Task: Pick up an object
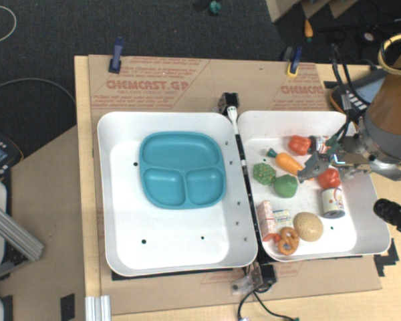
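On the desk (60,199) sit 2 white bins side by side. The left bin (120,199) holds a teal divided plate (182,168). The right bin (361,226) holds the toy foods: a carrot (287,162), a green broccoli piece (264,173), a green round fruit (285,186), 2 red items (299,144) (329,178), a small can (332,202), a potato (308,226), a pretzel (287,241) and a wrapped packet (265,215). The gripper (315,166) hangs low over the cluster beside the carrot; whether its fingers are spread or closed cannot be told.
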Controlling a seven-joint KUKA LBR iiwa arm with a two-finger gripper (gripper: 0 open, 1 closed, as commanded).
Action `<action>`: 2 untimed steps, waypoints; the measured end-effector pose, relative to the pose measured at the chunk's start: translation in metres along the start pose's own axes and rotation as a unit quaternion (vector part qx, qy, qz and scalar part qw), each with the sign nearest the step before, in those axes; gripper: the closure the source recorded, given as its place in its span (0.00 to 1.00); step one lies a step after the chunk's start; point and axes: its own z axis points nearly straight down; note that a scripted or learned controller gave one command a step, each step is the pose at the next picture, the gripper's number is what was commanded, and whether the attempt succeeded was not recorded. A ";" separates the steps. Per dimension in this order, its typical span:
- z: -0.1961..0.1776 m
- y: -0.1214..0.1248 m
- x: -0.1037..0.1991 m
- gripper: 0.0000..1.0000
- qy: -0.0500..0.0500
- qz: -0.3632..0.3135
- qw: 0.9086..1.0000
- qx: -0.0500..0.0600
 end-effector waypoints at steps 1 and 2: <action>-0.033 -0.012 0.095 0.00 0.001 -0.006 1.000 -0.002; -0.042 -0.011 0.089 1.00 0.000 0.000 1.000 -0.002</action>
